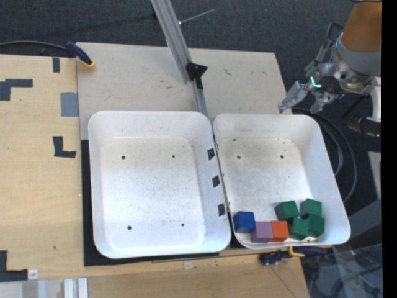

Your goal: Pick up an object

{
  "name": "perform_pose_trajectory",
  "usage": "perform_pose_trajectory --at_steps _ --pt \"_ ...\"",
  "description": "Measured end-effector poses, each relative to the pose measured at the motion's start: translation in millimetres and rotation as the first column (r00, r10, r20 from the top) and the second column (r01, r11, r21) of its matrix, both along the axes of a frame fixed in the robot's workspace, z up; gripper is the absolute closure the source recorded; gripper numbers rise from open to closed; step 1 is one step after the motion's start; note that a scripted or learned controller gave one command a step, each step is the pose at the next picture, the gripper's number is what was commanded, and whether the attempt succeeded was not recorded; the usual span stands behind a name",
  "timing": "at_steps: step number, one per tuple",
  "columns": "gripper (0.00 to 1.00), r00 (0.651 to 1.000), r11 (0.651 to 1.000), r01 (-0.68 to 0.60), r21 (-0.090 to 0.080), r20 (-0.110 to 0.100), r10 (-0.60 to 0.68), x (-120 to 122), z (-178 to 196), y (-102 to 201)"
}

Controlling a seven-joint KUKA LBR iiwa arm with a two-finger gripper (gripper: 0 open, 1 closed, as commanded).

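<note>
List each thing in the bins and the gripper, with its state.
Gripper: open, above the right bin's far rim, holding nothing.
Blue block: resting in the right bin.
Purple block: resting beside the orange block.
Green blocks: clustered in the near corner.

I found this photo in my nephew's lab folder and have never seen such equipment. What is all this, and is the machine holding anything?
This is one camera fixed above a workbench, looking down at a slant. The grey and orange machine at the upper right is a robot arm; its two-finger gripper hangs outside the bins with its fingers spread, holding nothing. Two shallow white bins sit side by side. The right bin has small blocks bunched in its near corner: a blue one, a purple one, an orange one and several green ones. The arm's job is to pick one up.
</note>
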State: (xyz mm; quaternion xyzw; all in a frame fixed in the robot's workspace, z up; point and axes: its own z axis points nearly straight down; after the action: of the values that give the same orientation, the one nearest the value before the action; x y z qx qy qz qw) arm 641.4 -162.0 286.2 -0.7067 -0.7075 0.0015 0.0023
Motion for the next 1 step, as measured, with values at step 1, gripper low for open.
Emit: perform_pose_trajectory --at_steps 1 --pt "0.0 1.0 1.0 -0.001 -0.002 0.004 0.001 0.6 3.1 -0.2"
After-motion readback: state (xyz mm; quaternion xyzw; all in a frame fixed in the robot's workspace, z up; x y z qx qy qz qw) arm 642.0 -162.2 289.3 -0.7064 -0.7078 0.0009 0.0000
